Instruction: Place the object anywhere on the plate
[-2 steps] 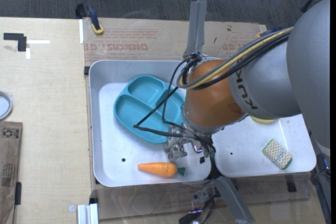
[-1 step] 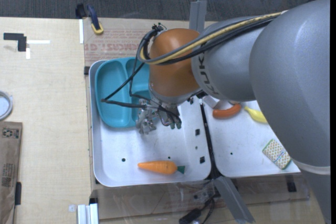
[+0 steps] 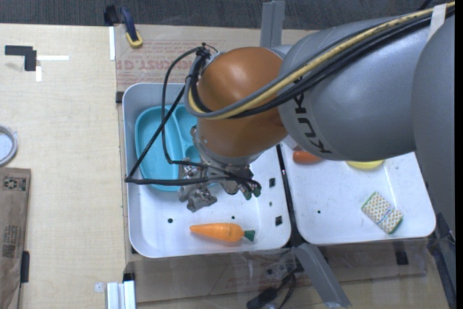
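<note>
Left bin [image 3: 145,228] held the blue plate [image 3: 155,141]. I saw the carrot [image 3: 217,231] lying on bin floor near the front, clear of the plate. Gripper [image 3: 206,192] hovered just above it; grip state unclear.

My arm [image 3: 362,90] reaches in from the right, grey and thick, its orange band [image 3: 239,108] bulging above my wrist. My pincer [image 3: 206,193] hangs below it, pointing down. Black cables loop off my wrist toward the left.
</note>
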{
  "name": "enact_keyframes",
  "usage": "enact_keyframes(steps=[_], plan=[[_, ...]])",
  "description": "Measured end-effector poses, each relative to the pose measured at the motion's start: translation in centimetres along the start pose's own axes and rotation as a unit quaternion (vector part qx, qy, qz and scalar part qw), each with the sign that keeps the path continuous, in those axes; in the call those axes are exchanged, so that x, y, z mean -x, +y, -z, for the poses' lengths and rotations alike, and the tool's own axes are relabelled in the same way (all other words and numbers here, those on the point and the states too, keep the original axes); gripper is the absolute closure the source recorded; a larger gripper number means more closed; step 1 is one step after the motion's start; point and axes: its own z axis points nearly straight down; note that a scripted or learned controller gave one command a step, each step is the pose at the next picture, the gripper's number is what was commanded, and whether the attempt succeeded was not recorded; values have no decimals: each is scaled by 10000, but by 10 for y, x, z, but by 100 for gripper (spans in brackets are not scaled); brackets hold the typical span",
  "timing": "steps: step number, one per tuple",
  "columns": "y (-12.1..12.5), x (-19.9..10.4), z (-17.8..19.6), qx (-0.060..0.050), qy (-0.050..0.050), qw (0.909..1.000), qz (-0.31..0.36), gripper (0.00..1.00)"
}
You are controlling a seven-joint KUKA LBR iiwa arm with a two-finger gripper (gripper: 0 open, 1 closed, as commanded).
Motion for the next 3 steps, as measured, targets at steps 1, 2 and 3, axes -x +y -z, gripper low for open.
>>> enact_keyframes(steps=[1, 2, 3], plan=[[11, 13, 18, -2, -3, 10000, -14, 100], [13, 6, -19, -2, 18, 9998, 210, 100], [14, 7, -8, 2, 1, 9999, 106, 100]])
